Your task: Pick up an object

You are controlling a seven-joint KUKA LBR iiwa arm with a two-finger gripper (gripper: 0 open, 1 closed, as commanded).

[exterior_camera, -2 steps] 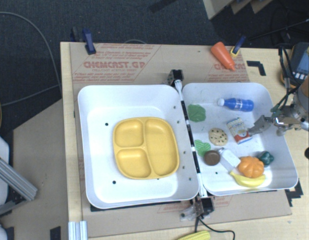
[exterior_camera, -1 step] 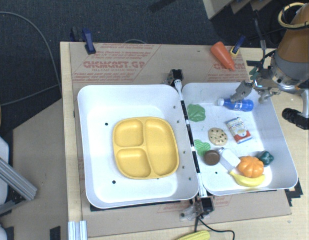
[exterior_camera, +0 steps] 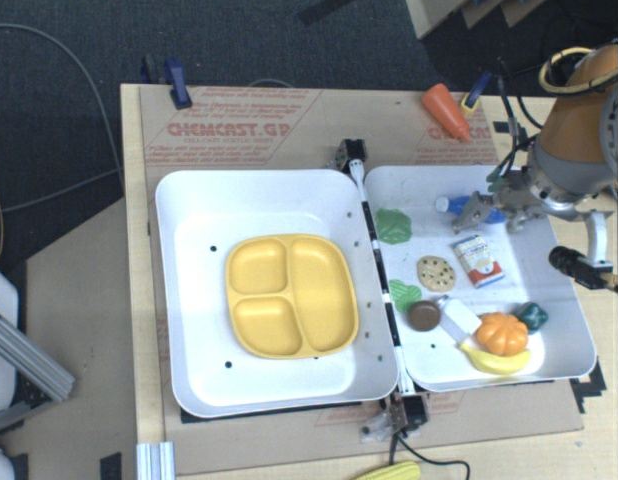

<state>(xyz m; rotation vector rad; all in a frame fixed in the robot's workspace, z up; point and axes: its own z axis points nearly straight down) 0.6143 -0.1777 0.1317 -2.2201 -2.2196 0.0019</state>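
Observation:
My gripper (exterior_camera: pixel 492 210) hangs low over the back of the right bin (exterior_camera: pixel 559 298), at the end of the grey arm that comes in from the right. A small blue and white thing (exterior_camera: pixel 450 205) lies just to its left, touching or nearly touching it. A red and white packet (exterior_camera: pixel 479 261) lies a little in front of the gripper. Further forward are a cookie (exterior_camera: pixel 435 271), a brown round piece (exterior_camera: pixel 423 316), an orange pumpkin (exterior_camera: pixel 502 334) on a banana (exterior_camera: pixel 497 362), and a dark green piece (exterior_camera: pixel 534 316).
The left bin (exterior_camera: pixel 189 268) holds a yellow divided plate (exterior_camera: pixel 289 295). A green leafy piece (exterior_camera: pixel 394 225) and a smaller green piece (exterior_camera: pixel 403 292) lie by the right bin's left wall. An orange carrot (exterior_camera: pixel 447 113) lies on the bench behind the bins.

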